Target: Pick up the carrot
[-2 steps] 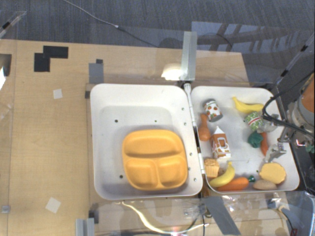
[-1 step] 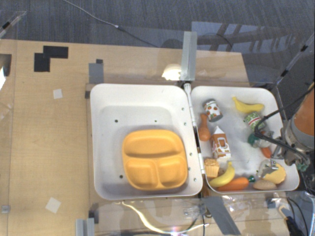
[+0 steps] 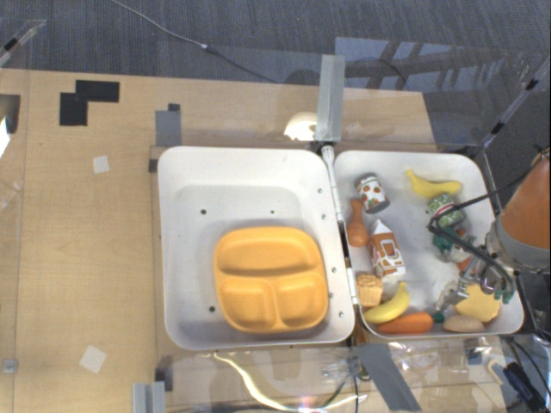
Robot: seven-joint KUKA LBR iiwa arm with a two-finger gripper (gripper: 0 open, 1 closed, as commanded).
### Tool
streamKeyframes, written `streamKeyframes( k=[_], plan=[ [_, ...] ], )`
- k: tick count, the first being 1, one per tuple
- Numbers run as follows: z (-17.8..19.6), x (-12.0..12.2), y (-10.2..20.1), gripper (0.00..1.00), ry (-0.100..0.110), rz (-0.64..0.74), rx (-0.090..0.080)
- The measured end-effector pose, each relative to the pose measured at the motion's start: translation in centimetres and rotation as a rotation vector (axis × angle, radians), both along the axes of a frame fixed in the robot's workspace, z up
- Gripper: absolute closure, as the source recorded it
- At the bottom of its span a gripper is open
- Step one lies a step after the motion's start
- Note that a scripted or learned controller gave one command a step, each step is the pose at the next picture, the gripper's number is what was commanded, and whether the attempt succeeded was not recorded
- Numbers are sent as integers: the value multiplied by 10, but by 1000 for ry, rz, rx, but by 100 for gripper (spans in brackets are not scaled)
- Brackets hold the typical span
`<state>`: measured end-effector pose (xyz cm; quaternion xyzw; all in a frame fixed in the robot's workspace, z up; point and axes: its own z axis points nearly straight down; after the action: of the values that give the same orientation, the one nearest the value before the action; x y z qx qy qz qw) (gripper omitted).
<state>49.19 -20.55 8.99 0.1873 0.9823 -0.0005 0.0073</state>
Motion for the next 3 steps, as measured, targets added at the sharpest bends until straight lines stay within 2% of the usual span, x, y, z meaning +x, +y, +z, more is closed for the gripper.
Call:
streamKeyframes(
  k=[1, 2, 3],
  plan=[
    [13, 4, 1, 100, -9, 8, -3],
    [140, 25, 20, 100, 0, 614, -9],
    [159, 32, 0, 100, 6, 919, -9]
  ],
)
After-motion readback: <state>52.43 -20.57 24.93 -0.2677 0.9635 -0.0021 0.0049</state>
